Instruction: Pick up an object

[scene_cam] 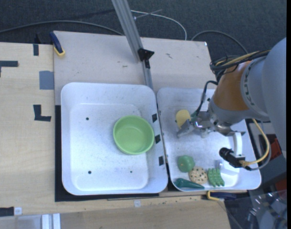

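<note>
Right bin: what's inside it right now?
In the right bin: a yellow object beside the gripper, and along the near edge a green ball, speckled cookie, teal piece and green toy. The arm covers the bin's far right.

Robotics lab / test cell, not a home or shop. Signs: plywood worktop [21,128] w/ dark tape marks [40,113] stuck on it, two shallow white bins [71,142] set side by side, grey industrial arm [260,85] w/ orange band reaching in from the right. Loose cables [160,18] trail over dark carpet-like floor [207,4] behind the worktop. A slanted metal pole [126,18] is fixed at the worktop's back. Small clamp [57,44] on the board corner. Toy-like items, e.g. a green bowl [133,135], as test props.
</note>
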You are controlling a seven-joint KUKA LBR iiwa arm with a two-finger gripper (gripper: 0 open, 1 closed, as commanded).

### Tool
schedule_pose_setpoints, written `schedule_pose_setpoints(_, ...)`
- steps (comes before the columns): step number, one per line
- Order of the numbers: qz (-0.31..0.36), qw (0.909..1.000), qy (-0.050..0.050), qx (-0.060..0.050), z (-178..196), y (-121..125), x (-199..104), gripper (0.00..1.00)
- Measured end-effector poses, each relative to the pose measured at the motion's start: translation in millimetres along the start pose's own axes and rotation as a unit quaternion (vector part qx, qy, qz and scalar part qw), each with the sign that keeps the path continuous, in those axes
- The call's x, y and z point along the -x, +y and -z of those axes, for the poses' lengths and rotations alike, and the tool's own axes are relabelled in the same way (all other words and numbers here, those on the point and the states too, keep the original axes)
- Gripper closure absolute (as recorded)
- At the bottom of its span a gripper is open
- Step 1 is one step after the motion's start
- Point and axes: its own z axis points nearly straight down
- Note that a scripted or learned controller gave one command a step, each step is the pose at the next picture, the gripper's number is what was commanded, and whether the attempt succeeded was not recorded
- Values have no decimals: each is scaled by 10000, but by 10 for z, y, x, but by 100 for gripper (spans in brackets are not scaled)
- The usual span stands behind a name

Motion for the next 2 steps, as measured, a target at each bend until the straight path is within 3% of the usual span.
schedule_pose_setpoints(1, 4, 10000, 6, -6, 101, -1, -7, 100)
schedule_pose_setpoints(2, -1, 10000, 3, 21, 642, -92, -29, 100)
